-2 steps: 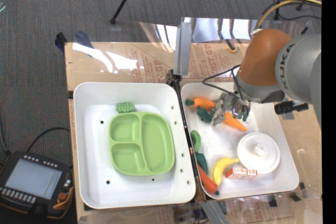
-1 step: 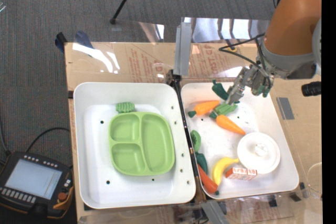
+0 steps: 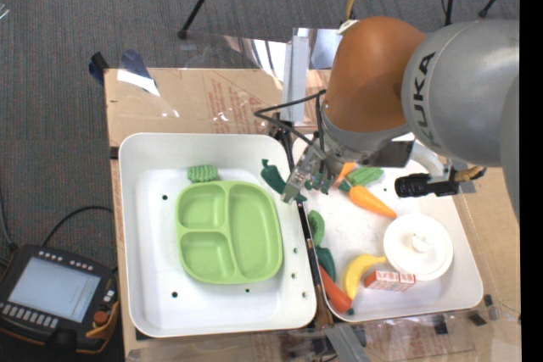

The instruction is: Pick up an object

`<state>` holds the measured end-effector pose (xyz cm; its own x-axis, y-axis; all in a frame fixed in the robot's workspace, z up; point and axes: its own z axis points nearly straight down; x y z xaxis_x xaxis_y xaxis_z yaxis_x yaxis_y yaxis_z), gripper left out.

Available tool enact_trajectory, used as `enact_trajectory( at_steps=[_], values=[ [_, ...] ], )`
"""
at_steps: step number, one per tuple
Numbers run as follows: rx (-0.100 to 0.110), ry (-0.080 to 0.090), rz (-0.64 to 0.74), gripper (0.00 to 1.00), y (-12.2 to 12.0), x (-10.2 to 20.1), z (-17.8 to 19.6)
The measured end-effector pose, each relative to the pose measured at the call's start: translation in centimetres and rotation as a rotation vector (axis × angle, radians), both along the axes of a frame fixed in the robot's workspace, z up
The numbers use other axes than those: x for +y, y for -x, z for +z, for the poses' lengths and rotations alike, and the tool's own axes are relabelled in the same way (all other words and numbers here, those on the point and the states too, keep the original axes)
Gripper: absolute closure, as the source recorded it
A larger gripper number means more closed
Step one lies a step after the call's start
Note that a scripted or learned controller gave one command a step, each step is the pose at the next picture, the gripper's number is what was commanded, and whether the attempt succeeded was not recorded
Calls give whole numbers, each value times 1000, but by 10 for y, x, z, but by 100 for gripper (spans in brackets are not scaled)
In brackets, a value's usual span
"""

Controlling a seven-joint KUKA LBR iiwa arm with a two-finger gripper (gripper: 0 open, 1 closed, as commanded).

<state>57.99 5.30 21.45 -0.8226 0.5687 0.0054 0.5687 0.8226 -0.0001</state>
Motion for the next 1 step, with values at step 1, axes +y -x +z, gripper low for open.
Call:
enact_trajectory(
  at_steps=[1],
  values=[
    [-13,5,145,100,-2,71,-123]
  ],
)
